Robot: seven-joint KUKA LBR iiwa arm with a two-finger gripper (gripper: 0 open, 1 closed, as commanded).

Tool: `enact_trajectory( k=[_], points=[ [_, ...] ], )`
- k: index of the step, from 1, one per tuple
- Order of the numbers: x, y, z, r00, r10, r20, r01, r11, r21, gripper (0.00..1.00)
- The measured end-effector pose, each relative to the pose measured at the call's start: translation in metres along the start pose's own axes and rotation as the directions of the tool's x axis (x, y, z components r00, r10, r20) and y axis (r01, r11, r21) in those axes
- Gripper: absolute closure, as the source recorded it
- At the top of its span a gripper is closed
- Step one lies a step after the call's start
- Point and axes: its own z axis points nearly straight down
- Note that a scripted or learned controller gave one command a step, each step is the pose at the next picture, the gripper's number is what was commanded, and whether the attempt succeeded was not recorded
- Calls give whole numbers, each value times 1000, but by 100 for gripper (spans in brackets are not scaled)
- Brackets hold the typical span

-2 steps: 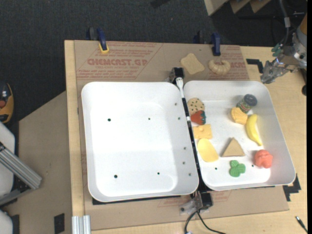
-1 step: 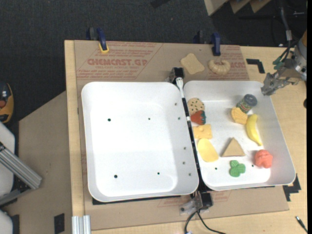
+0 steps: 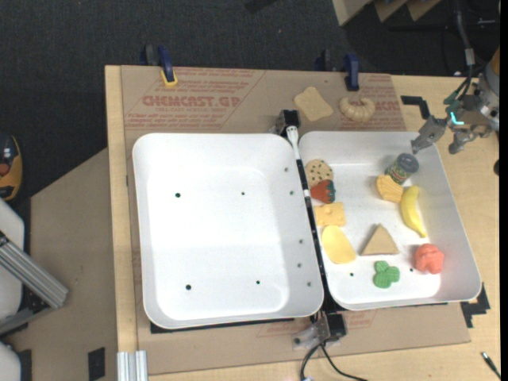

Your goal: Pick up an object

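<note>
Cardboard-topped bench [image 3: 238, 94] holds two white bins, and we see the two-finger gripper [image 3: 441, 137] open and empty above the right white bin [image 3: 452, 284], with the yellow plastic banana [image 3: 412, 211] unpicked inside.

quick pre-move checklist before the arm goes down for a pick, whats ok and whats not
1. Hand carrying nothing: ok, nothing sits between its fingers.
2. Fingers spread for a grasp: ok, they stand apart.
3. Hand over the right bin: not ok, it hangs at the far right rim.
4. Target within reach: ok, the small grey jar lies nearest.
5. Room around the jar: not ok, it touches the yellow piece beside the banana.
6. Jar upright: cannot tell.
</note>
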Motion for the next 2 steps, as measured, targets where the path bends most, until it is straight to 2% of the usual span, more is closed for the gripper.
enact_trajectory(
  k=[1,2],
  points=[
    [13,14,145,1000,-2,-5,2,1000,7,0],
    [11,17,125,1000,-2,1,2,1000,-4,100]
  ],
)
